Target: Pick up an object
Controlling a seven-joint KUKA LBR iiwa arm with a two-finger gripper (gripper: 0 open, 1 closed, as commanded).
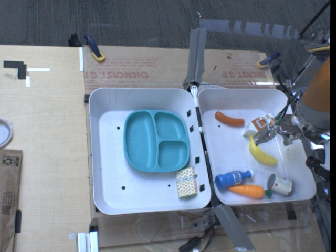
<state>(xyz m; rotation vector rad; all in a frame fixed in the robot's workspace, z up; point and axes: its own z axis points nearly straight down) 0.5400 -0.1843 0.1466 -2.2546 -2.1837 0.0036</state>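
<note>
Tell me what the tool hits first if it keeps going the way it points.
Probably the banana. The tool reaches in from the right with its tip pointing left and down, just above the banana's upper end. Depth is unclear, so it may already be touching.

A tape roll (3, 134) and brown paper bag (9, 193) lie on the bench (47, 114)

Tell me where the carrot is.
The carrot lies near the right bin's front edge, just below the blue bottle and left of the small can.
</note>
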